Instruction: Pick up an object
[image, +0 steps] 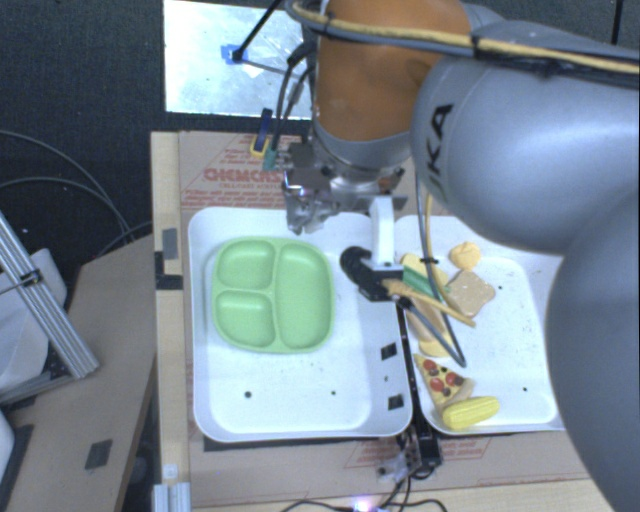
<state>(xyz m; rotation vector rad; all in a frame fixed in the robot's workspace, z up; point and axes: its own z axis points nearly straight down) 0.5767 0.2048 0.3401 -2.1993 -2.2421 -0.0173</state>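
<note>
**Surfaces and Finishes on the Bench**

The arm (520, 130) has a smooth grey shell with a soft satin sheen; its orange band (385, 70) looks like glossy plastic. The two bins (300, 410) are smooth white plastic, faintly shiny and speckled with dark marks. The green tray (272, 294) is matt, smooth plastic. The corn (470, 411) is glossy yellow plastic, and the toast (469, 293) looks matt and slightly grainy. Under the bins lies brown cardboard (225, 175), matt and printed in red. The rail (45, 310) at left is brushed metal. The bench (110, 350) looks dull and smooth.
</note>
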